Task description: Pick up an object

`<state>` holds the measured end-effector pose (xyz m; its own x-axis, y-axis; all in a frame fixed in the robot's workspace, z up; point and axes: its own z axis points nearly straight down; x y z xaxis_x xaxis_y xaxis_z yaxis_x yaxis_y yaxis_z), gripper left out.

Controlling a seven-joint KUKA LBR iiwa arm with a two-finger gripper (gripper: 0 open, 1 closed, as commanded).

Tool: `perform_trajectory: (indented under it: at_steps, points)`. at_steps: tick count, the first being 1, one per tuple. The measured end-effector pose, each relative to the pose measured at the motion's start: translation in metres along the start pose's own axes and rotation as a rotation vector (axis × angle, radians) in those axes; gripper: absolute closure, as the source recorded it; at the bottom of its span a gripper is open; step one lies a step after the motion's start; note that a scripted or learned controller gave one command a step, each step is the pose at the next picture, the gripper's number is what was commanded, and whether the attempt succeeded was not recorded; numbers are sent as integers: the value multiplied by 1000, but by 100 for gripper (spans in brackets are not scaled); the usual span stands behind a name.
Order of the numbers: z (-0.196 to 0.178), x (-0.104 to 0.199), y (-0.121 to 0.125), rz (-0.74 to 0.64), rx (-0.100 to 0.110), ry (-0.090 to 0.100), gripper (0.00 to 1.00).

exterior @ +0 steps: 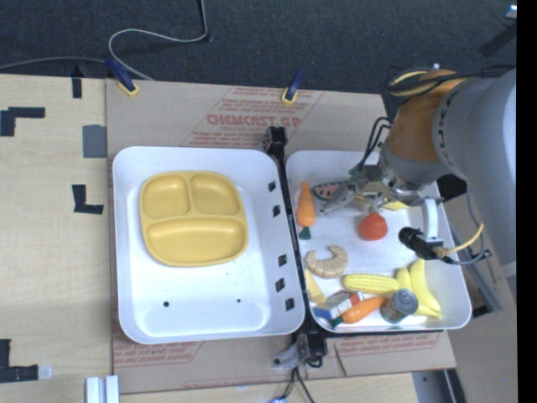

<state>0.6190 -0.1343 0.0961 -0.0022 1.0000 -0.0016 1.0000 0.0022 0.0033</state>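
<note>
claw, state unclear, sits low in right bin on brown cardboard over dark floor.

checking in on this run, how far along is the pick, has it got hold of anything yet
Done: the arm has reached over the right bin, with the gripper low near its upper left area, beside the carrot and the tomato. In hand: nothing visibly lifted; whether it grips anything cannot be told. Left: the grasp and lift. The yellow tray sits in the left bin.

The worktop carries a printed cardboard sheet. On the sheet sit two white bins side by side: left bin, right bin.
</note>
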Motion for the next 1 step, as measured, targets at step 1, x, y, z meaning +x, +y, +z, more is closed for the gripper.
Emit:
perform_trajectory:
  at_steps: [1]
  points:
    - [-9,1,0,-1,1,1,100]
